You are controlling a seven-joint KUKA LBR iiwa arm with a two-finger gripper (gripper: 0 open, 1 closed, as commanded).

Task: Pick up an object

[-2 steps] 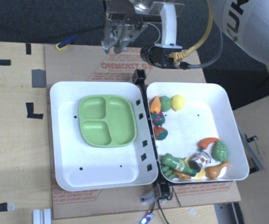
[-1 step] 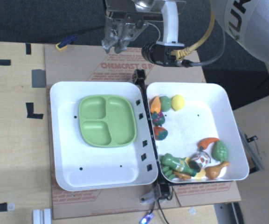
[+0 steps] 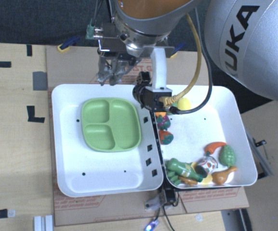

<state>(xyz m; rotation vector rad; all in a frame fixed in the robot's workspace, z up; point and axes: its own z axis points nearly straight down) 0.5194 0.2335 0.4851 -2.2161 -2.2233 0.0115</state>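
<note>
The grey arm (image 3: 247, 28) looms over the tabletop, its tool (image 3: 112, 73) above the left bin's (image 3: 64, 143) far rim, its width impossible to tell, while the toys (image 3: 178, 167) heaped in the right bin's (image 3: 225, 97) near corner look light, hard and slippery, best pinched across a narrow body.

Robot lab: KUKA arm (image 3: 244, 32) over taped-up bench (image 3: 13, 177) w/ two white bins (image 3: 105, 179).

Bright, even light from above leaves only soft, faint shadows in the shallow white plastic bins (image 3: 66, 143) and a mild sheen on the pale green divided plate (image 3: 111, 124), while the big grey-and-orange robot arm (image 3: 244, 32) near the lens looks blurred.
</note>
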